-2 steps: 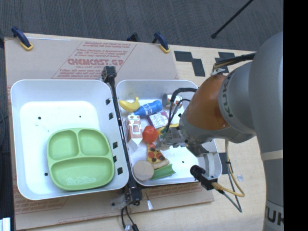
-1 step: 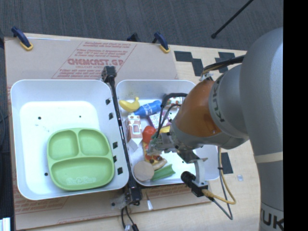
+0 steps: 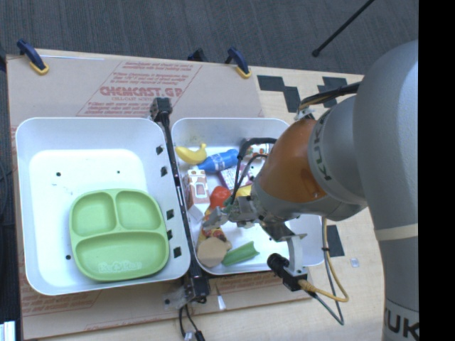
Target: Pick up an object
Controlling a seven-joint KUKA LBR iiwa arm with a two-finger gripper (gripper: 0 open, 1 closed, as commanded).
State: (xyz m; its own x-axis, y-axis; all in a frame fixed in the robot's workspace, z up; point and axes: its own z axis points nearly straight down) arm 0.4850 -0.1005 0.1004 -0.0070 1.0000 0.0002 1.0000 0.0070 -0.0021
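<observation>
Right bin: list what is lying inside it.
Inside the right bin: a yellow banana, a blue object, a red piece, a tan disc and a green piece. The arm covers the bin's middle and right, hiding anything beneath.

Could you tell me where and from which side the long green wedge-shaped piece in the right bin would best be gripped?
Probably across the middle of the long green wedge-shaped piece, coming straight down. It lies flat and slanted near the front wall of the right white bin, with its narrow width exposed. Its left end touches a round tan disc, so closing across the short sides at mid-length looks clearest.
</observation>
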